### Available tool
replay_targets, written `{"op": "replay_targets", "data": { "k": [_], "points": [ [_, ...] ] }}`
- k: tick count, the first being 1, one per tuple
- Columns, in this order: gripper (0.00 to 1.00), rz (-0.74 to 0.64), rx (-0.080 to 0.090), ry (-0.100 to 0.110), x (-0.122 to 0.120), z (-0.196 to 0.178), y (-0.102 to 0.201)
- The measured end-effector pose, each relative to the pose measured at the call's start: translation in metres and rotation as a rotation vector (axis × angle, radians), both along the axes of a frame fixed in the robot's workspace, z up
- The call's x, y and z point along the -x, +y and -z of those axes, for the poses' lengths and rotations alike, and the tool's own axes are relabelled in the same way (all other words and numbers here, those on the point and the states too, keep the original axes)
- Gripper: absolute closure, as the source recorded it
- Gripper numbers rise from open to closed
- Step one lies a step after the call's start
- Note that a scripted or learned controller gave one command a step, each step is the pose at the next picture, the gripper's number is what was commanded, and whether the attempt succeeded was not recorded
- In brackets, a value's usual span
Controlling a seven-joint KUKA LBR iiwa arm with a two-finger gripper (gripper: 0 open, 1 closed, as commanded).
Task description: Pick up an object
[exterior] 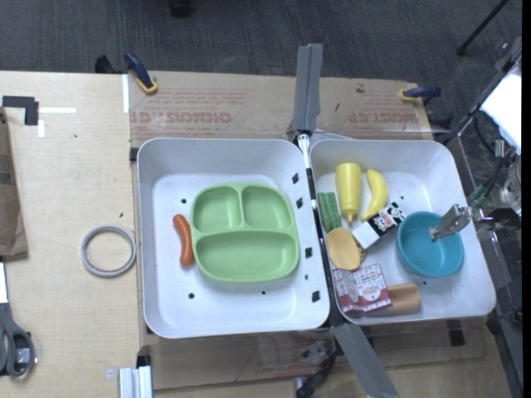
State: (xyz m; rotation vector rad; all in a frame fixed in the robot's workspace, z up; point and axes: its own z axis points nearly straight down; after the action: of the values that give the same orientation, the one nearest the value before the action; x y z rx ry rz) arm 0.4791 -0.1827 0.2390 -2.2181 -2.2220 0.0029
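Where bins meet, green tray in left bin, blue bowl in right bin.

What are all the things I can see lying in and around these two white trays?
Bins: two, white, side by side on the bench.
Divided plate: one, green, left bin.
Toy sausage: one, orange-red, left of the plate.
Mustard bottle: one, yellow, right bin.
Banana: one, yellow, beside the bottle.
Bowl: one, blue, right bin.
Small carton: one, black and white, right bin.
Snack packet: one, red and white, right bin's near edge.
Tape ring: one, grey, on the bench, left.
Clamps: two, blue and yellow, far edge.
Gripper: one, grey, over the bowl.
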Motion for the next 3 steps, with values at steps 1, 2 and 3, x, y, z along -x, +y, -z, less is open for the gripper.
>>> {"op": "replay_targets", "data": {
  "k": [1,2,3],
  "points": [
    [0.0,-0.254,0.0,-0.002,-0.06,0.043,0.002],
    [0.0,-0.326,0.008,-0.026,-0.11,0.126,0.021],
    [0.0,-0.427,0.006,-0.031,-0.123,0.131,-0.013]
  ]
}}
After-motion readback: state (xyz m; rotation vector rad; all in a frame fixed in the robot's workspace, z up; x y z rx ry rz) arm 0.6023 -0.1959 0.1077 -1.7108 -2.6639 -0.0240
